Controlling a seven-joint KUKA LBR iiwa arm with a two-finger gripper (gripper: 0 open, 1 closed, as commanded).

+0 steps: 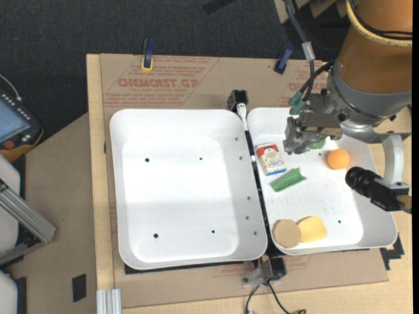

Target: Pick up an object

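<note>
Objects lie in the right bin [366, 237], and the closest one to the gripper [298, 142] is a small white carton [270, 159] with a red picture on top. It sits just below and to the left of the fingertips, near them, maybe almost touching; the view is too dark there to be sure. The carton looks light and stiff, like a little box. Its flat sides should be easy to squeeze, so the best place to hold it is across its two long sides. It may dent if it is pinched too hard.

A green stick [287, 180] lies just past the carton, further below the fingers. It is thin and low, so it would be harder to catch. An orange ball [338, 159] rests to the right of the fingers, near them. It is round and smooth and could roll away. Two round pieces, one tan [286, 233] and one yellow [312, 228], touch each other well below the fingers, at the near end of the bin.

The fingers point down over the bin. I cannot tell if they are spread apart or pressed together, and nothing shows between them.
</note>
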